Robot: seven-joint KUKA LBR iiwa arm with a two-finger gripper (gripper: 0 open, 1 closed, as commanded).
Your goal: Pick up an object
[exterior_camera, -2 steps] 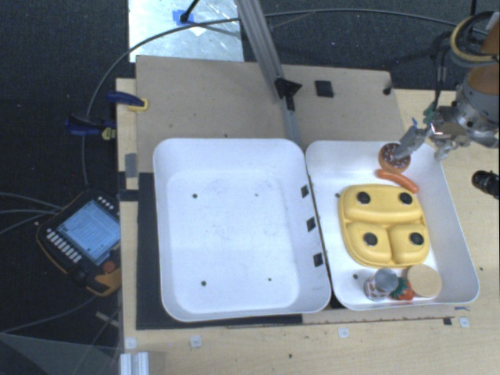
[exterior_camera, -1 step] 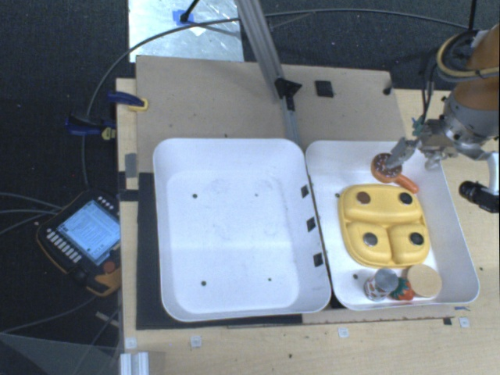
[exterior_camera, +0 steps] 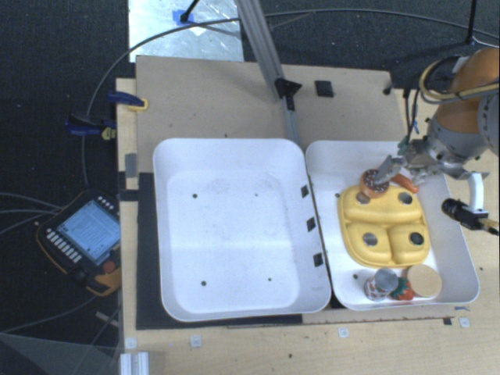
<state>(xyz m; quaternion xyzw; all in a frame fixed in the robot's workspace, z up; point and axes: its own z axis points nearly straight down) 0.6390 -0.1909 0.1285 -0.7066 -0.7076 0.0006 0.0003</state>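
Note:
My gripper (exterior_camera: 390, 169) reaches into the right bin (exterior_camera: 328, 209) from the right, at its far side. Its tip sits right over a small brown ring-shaped object (exterior_camera: 375, 183) that lies on the far edge of a yellow moulded tray-like object (exterior_camera: 384, 226). Just to the right of the ring an orange piece (exterior_camera: 404, 183) pokes out under the gripper. Whether the gripper touches the ring is hidden by the angle. At the bin's near edge stand a small metal can (exterior_camera: 380, 283), a round tan disc (exterior_camera: 426, 281) and a little red and green item (exterior_camera: 402, 291).
The left bin (exterior_camera: 230, 225) is beside the right one, with black clips along the shared wall (exterior_camera: 310, 223). A grey pole (exterior_camera: 262, 37) slants across the back of the bench. A teach pendant (exterior_camera: 82, 237) lies off the bench at the left.

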